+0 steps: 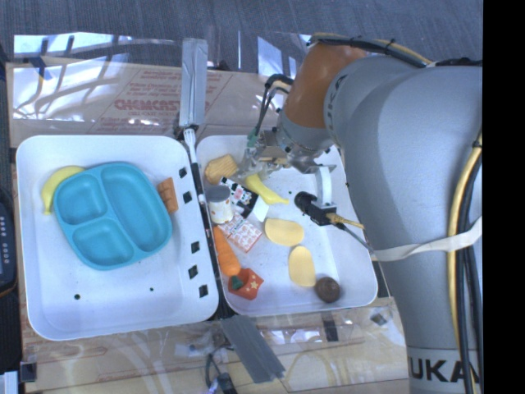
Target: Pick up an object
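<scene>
Where grey carpet (pixel 123 2) rings the bench (pixel 107 97), 2 white bins (pixel 49 302) (gripper (pixel 261 156) state: cannot tell)

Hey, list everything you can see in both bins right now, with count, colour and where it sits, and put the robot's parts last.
Sectioned plastic plate: 1, blue, left bin.
Banana-shaped toy: 1, yellow, left bin, under the plate's left edge.
Small block: 1, orange, left bin, right of the plate.
Left bin: 1, white.
Right bin: 1, white.
Carrot toy: 1, orange, right bin, left side.
Oval pieces: 2, pale yellow, right bin, centre.
Round ball: 1, brown, right bin, lower right corner.
Arm: 1, grey with orange band, over the right bin.
Gripper: 1, above the right bin's upper part.
</scene>
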You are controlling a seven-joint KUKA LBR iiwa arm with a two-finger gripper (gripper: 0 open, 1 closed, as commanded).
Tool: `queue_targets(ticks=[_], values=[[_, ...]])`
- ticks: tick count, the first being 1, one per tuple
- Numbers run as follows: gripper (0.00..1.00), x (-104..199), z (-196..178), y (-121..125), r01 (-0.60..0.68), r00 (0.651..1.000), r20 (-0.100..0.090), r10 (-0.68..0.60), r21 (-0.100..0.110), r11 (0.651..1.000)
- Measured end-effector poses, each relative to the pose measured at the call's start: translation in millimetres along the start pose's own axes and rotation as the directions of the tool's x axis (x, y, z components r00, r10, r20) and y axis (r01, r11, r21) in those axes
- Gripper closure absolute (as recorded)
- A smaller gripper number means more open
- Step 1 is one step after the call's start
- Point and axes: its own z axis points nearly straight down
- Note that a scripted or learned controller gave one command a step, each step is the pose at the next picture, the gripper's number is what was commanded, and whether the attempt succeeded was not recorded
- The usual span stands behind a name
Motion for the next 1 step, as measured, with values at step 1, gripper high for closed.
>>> queue_targets(ticks=[1], values=[[1.0,64.2,-94.3,1.8,0.036,0.999,-0.003,-0.036,-0.005,0.999]])
